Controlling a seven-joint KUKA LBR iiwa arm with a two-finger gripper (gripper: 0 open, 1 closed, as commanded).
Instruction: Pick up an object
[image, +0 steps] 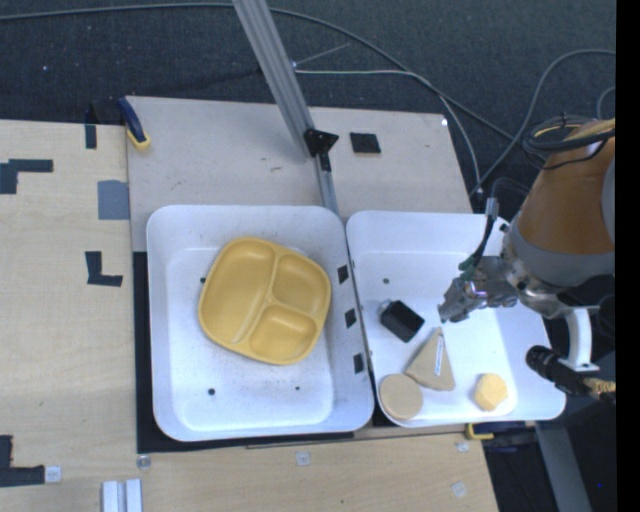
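A yellow tray (265, 299) sits in a white bin (165, 330); at three o'clock, another white bin (420, 235) holds a black block (402, 320), tan wedge (434, 362), beige disc (401, 396) and yellow chunk (490, 391).

Glossy yellow plastic plate (265, 299); smooth white bins (165, 300).

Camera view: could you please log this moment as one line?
pincer over right bin | black block beside it | yellow tray in left bin

the grey arm (560, 215) reaches in from the right, its hand (456, 303) pointing down and left.
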